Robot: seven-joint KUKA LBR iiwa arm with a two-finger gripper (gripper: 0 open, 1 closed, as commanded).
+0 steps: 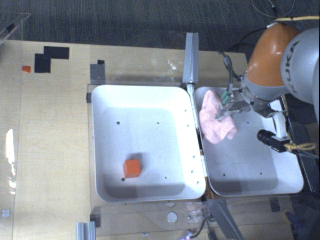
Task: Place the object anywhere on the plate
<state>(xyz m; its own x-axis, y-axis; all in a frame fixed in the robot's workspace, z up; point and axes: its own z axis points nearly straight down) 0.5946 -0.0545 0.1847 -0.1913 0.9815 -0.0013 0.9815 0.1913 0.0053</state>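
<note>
Overhead view of the grey-and-orange arm (pixel 280 59) reaching from the right, its hand (pixel 227 106) low over the upper left of the right bin (pixel 260 179), at the edge of a crumpled pink cloth (pixel 216 118) that lies against the wall shared with the left bin (pixel 145 134). The hand meets the cloth's right edge, but how far it is open, and whether any fabric lies between its tips, cannot be told. An orange block (pixel 132 168) rests in the left bin's lower part, well apart from the hand. No plate can be identified. If the cloth is the object, the step probably calls for pinching a thick fold and lifting straight up, since limp fabric may slip or snag on the wall. Both bins sit on a pale wooden table (pixel 50 149) bearing black markers (pixel 50 58).
</note>
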